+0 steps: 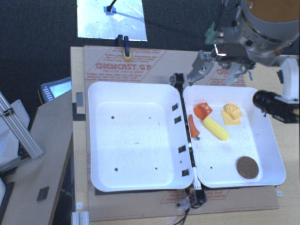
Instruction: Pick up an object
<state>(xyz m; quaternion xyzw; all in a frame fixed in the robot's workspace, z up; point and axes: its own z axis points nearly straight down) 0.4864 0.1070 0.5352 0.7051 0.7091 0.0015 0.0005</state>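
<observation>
**Gripper raised above the right bin's far edge**

Fingers [200,72] of the gripper [216,73] hang spread apart with nothing between them, above the far rim of the right bin [267,139]. Inside that bin lie an orange-red piece [203,110], a thin orange carrot [193,127] beside the dividing wall, a yellow corn cob [216,128], a yellow block [232,114] and a brown disc [247,167] near the front corner. To its left sits the left bin [136,95].

The open grey metal end effector [218,73] hangs over the right white plastic bin's [268,139] far edge, above a yellow toy corn cob [216,128].
</observation>
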